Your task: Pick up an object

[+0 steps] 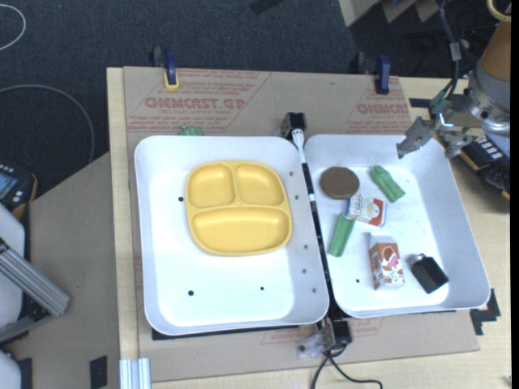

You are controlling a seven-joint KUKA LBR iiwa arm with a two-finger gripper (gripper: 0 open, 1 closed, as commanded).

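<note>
Our gripper (pixel 422 136), jaws spread and holding nothing, hovers beyond the brown disc (pixel 339 182), likely ready to descend.

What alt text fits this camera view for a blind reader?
The claw hovers over the right bin's far corner, holding nothing; that bin holds a brown disc, two green pieces, small cartons and a black block. The left bin holds a yellow divided tray.

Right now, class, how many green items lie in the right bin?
2: a short green piece near the bin's far side, and a longer green tube beside the bin's left wall. None looks hidden.
</note>
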